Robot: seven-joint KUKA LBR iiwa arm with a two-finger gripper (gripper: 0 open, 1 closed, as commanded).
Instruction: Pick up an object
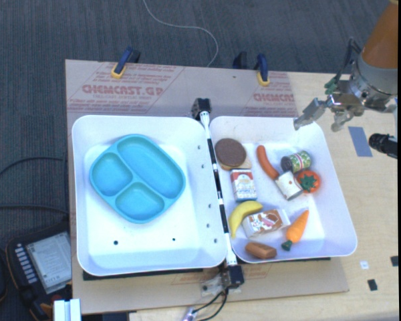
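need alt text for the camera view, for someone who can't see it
Two white bins sit side by side on a bench: the left bin holds a blue divided plate, the right bin holds toy foods including a banana, carrot and tomato. The gripper hovers over the right bin's far right corner, holding nothing.

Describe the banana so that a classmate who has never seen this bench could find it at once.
Start at the right white bin, the one crowded with toy food. Along its left wall, near the front, lies the banana, below the small carton. It is the one yellow, curved item there.
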